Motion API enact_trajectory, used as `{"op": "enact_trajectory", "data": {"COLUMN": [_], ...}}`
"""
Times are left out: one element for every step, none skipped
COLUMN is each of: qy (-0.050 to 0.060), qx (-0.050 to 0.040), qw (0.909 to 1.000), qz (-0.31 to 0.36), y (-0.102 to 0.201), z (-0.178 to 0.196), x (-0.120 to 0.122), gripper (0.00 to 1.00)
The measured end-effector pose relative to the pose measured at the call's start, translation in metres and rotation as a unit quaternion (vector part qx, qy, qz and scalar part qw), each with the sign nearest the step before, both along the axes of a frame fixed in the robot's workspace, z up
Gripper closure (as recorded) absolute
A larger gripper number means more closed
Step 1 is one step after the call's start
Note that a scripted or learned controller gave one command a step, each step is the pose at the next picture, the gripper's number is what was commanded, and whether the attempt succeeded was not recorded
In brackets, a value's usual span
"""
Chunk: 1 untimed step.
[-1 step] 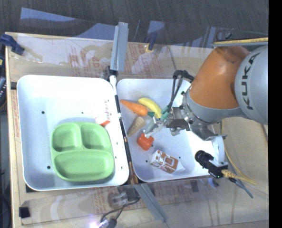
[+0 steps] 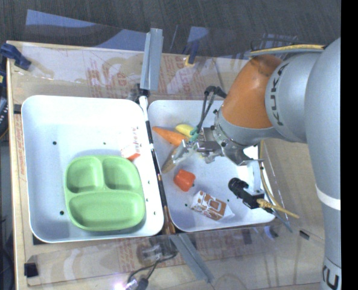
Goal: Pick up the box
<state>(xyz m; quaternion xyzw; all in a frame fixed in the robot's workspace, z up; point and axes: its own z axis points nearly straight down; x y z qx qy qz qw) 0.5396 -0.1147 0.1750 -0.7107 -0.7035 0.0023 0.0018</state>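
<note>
The box (image 2: 209,205), a small brown and white carton, lies flat near the front edge of the right bin (image 2: 185,222). My gripper (image 2: 179,153) hangs low over the left middle of that bin, up and to the left of the box and apart from it. Just below the gripper tip sits a red-orange piece (image 2: 184,179). Nothing is seen held in the gripper. The grey arm with its orange band (image 2: 251,98) covers the bin's right and back parts.
An orange carrot (image 2: 168,136) and a yellow piece (image 2: 184,129) lie behind the gripper. The left bin (image 2: 46,119) holds a green divided plate (image 2: 105,193) and a small white and red item (image 2: 131,150) by the dividing wall.
</note>
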Motion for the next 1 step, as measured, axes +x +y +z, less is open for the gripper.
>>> {"op": "enact_trajectory", "data": {"qy": [-0.001], "qx": [0.0008], "qw": [0.9999], "qz": [0.016], "y": [-0.0584], "z": [-0.0571], "x": [0.0826], "gripper": [0.0]}}
